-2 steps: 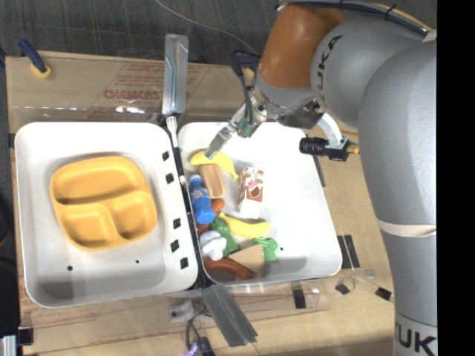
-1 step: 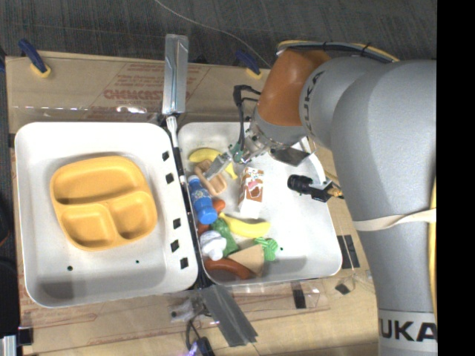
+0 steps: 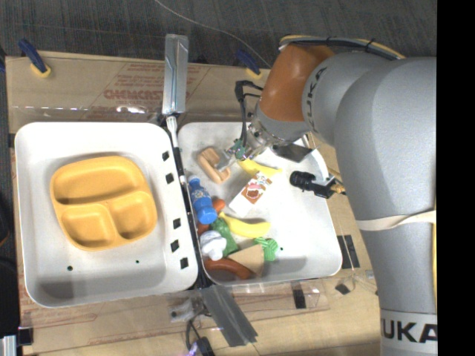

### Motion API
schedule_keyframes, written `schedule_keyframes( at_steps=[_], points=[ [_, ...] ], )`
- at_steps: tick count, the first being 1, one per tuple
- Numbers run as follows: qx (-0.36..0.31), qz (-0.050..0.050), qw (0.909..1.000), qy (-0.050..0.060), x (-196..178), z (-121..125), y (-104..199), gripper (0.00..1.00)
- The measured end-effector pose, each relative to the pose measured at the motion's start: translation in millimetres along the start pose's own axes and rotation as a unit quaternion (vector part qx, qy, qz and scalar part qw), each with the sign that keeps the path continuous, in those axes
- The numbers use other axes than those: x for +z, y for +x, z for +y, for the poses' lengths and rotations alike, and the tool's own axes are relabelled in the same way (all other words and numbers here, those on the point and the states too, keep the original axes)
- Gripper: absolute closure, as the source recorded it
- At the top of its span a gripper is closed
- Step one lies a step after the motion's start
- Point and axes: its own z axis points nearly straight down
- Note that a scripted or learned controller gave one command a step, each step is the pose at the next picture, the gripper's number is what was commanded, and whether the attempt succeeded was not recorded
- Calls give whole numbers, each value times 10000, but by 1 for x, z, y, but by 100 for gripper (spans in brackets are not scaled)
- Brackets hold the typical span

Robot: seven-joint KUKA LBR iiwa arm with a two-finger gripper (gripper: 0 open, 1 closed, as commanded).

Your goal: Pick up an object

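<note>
My gripper (image 3: 240, 150) hangs over the far part of the right bin (image 3: 315, 236), just right of a tan wooden block (image 3: 211, 163). A small yellow piece (image 3: 257, 167) lies directly below and to the right of the gripper. Nearer the front lie a white card with a red print (image 3: 254, 191), a blue bottle (image 3: 200, 202), a yellow banana (image 3: 249, 227), a white toy (image 3: 212, 243), a green piece (image 3: 268, 249) and a brown piece (image 3: 230, 268). I see nothing held in the gripper.
The left bin (image 3: 44, 273) holds a yellow divided tray (image 3: 104, 199). A ridge with black clips (image 3: 177, 199) separates the two bins. The objects crowd the right bin's left half; its right side shows bare floor. The arm's bulk (image 3: 371, 124) overhangs the right edge.
</note>
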Motion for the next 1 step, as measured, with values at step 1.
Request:
schedule_keyframes(
  at_steps=[1],
  points=[
    [617,-5,9981,-4,-88,26,26,100]
  ],
)
